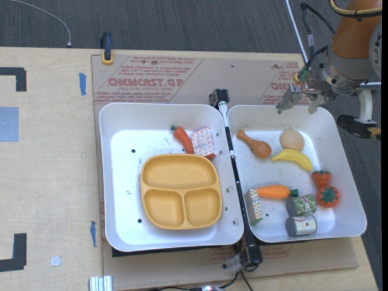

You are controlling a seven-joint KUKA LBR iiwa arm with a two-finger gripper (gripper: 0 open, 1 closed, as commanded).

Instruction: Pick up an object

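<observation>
Gripper (300,100) open above right bin (347,162) (banana (293,158), carrot (273,192), cans); left bin (115,162) holds yellow tray (180,190).

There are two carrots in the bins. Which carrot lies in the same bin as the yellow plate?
The carrot in the left bin, just above the yellow plate beside a small packet. The other carrot lies in the right bin, near the cans.

Two bins are set side by side. In the left bin (115,180), a divided tray (180,190) is placed, with a carrot (182,138) and a packet (203,141) behind it. In the right bin (345,168), a drumstick (253,143), egg (291,140), banana (293,158), second carrot (274,192), two strawberries (325,188) and two cans (301,214) are held.
</observation>
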